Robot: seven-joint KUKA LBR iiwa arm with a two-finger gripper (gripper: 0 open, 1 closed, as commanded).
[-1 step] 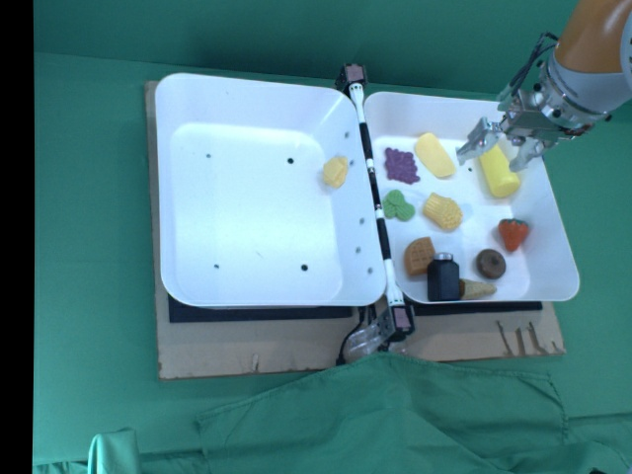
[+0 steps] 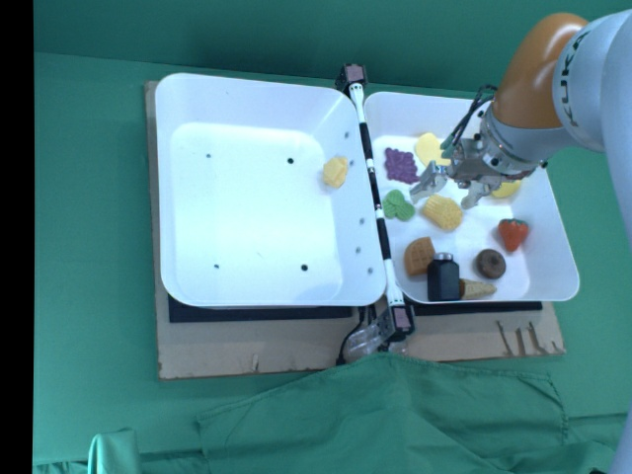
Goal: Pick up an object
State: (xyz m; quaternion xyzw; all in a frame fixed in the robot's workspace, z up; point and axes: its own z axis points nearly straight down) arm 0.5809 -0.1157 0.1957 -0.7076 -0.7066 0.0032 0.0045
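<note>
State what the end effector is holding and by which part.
Nothing held: the end effector hovers open over the right bin, fingers bare, just above the yellow corn piece.

Of the two bins side by side, the left bin point(image 2: 197, 107) has one small piece point(image 2: 336, 172) near its right wall, while the right bin point(image 2: 553, 265) has the rest, a bottle point(image 2: 443, 277) at its front edge between a wedge point(image 2: 419, 256) and a ring point(image 2: 490, 264).

White bins point(image 2: 197, 107) on green worktop point(image 2: 89, 215). Contents: purple grapes point(image 2: 400, 164), red strawberry point(image 2: 513, 233), brown doughnut point(image 2: 490, 263), black bottle point(image 2: 443, 277), yellow corn point(image 2: 442, 211), green leaf piece point(image 2: 398, 205).
</note>
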